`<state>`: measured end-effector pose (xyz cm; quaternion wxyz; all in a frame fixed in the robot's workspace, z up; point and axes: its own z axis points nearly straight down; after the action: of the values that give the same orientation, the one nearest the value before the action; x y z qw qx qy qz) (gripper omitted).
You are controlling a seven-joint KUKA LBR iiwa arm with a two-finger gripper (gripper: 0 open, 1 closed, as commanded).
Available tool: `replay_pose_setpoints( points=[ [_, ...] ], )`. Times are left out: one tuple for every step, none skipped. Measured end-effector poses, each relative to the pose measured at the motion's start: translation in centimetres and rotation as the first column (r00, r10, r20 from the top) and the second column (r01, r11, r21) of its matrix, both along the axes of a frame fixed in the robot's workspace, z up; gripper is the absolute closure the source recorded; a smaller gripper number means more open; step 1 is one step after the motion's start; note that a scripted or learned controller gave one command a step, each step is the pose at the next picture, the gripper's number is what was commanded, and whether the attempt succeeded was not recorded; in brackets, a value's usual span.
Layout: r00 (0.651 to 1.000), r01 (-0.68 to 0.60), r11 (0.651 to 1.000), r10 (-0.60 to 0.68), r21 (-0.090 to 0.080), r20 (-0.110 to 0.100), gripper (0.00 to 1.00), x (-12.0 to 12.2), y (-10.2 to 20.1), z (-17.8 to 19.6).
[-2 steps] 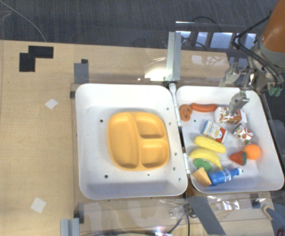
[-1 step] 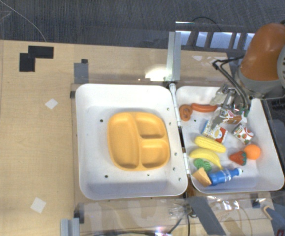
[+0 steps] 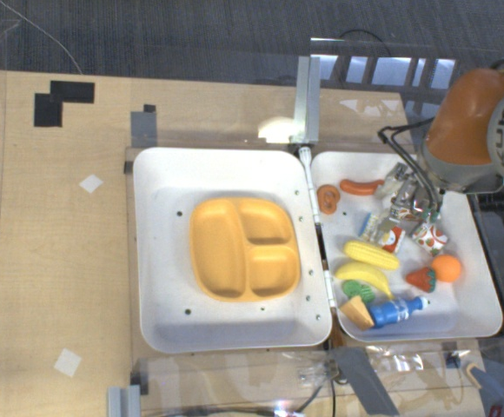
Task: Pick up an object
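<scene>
Camera view, pincer (image 3: 397, 218) over right bin (image 3: 487, 311), banana (image 3: 371, 254) lying crosswise

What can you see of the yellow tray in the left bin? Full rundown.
The yellow tray is a rounded-square divided plate, plastic by its look, with a matte yellow-orange surface. It has three compartments: one long one on its left side and two smaller ones stacked on its right. It lies flat, open side up, roughly in the middle of the left bin, turned slightly askew. All compartments look bare. Nothing but the bin floor touches it.
</scene>
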<state>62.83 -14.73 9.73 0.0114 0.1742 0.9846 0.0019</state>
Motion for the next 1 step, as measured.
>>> replay_pose_setpoints(
  points=[
    [0.965,0.254,0.967,-0.255,-0.012,-0.056,0.00,2.35,1.13,-0.70]
  ],
)
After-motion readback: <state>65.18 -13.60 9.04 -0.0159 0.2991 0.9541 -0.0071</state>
